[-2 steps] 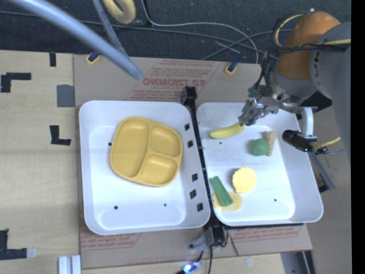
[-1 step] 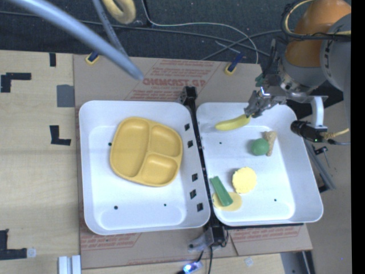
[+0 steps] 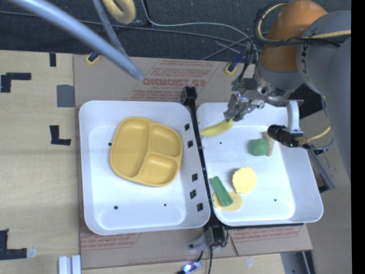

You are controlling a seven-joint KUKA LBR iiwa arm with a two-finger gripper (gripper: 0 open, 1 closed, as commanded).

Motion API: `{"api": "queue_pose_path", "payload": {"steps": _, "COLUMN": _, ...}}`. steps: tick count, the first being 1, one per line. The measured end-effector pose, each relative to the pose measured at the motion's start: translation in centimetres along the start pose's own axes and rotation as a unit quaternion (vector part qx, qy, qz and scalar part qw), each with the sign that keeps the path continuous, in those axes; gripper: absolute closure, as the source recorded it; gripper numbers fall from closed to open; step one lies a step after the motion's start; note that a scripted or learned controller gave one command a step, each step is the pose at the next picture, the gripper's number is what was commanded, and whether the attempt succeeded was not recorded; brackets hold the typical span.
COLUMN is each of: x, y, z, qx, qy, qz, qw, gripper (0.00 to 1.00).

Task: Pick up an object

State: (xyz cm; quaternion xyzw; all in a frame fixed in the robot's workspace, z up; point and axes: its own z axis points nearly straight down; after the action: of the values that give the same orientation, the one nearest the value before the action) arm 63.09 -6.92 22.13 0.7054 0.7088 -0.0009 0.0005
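Camera view, starting at the near edge of the surface [image 3: 34, 153]: two white bins sit side by side. In the right bin [image 3: 296, 204], nearest me, a green stick-like piece [image 3: 221, 190] lies at about seven o'clock, its end resting on a flat pale yellow scrap [image 3: 234, 203]. Just beyond it, touching or nearly so, is a yellow round disc [image 3: 244, 179]. Further back, toward three o'clock, a green ball-shaped toy [image 3: 259, 147] sits beside a small tan piece I can't make out. The left bin [image 3: 94, 198] holds a yellow divided plate [image 3: 146, 150], lying flat near its centre.

At the far side of the right bin, around eleven o'clock, a yellow banana-shaped object [image 3: 215, 129] lies tilted near the divider between the bins. The end effector [image 3: 235, 112] hangs right over its upper end, seemingly touching or just above it. From this angle I can't tell how it is set, nor whether anything is gripped.

My read is that the pick is not done: the banana looks to be resting on the bin floor, so closing and lifting remain.

The arm comes in from three o'clock, its orange band [image 3: 291, 27] high at the back, wrist bent downward so the tool points into the bin's far left corner.
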Motion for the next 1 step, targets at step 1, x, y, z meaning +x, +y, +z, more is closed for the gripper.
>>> {"api": "queue_pose_path", "payload": {"steps": 1, "x": 4.58, "y": 0.47, "z": 0.35, "qx": -0.008, "qy": -0.003, "qz": 0.001, "qw": 1.0000, "gripper": 1.00}}
